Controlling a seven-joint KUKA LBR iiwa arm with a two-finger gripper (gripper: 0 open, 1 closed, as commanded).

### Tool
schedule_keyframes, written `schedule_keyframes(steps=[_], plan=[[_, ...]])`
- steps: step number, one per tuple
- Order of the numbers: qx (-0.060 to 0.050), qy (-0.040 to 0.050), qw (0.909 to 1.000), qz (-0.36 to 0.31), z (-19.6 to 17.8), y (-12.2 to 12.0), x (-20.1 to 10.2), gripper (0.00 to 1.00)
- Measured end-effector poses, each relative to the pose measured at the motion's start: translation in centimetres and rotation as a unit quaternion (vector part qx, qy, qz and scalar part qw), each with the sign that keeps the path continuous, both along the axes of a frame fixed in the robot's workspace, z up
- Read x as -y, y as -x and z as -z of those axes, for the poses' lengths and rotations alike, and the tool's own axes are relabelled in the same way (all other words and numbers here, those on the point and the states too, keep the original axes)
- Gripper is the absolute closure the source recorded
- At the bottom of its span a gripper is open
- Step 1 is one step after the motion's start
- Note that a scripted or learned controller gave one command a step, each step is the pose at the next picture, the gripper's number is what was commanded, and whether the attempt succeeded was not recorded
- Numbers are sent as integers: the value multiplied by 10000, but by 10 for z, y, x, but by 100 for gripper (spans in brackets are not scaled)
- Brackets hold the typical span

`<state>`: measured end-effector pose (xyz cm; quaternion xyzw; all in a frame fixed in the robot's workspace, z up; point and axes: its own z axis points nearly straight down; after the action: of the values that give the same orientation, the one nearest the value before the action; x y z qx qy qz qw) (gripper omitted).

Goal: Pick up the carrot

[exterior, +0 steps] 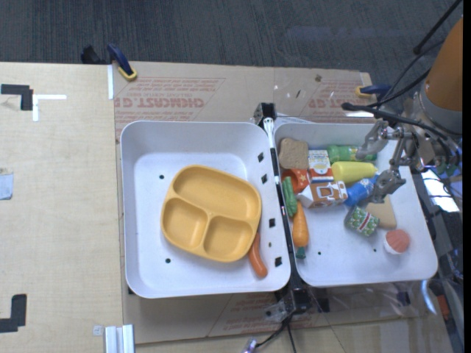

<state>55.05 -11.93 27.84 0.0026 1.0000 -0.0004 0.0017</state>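
Lying near the right bin's [412, 271] inner wall, carrot [300, 227] is waiting well left of the gripper [383, 164], which is hovering open, holding nothing; approaching should be avoiding the green vegetable [289, 197] alongside.

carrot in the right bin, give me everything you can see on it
The carrot is a small orange toy, plastic-looking, tapered, with a green stub at its lower end. It lies flat on the floor of the right bin, lengthwise along the left wall, thin end toward the back. Its upper end is next to a green vegetable; contact is unclear. The gripper hovers apart from it, over the right-hand pile.
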Motion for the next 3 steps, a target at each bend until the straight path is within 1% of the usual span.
schedule_keyframes(steps=[1,2,3], plan=[[-3,0,9999,127,48,26,-15,0],[1,-4,9973,728,49,70,-27,0],[0,-2,9938,-1108,86,71,-32,0]])
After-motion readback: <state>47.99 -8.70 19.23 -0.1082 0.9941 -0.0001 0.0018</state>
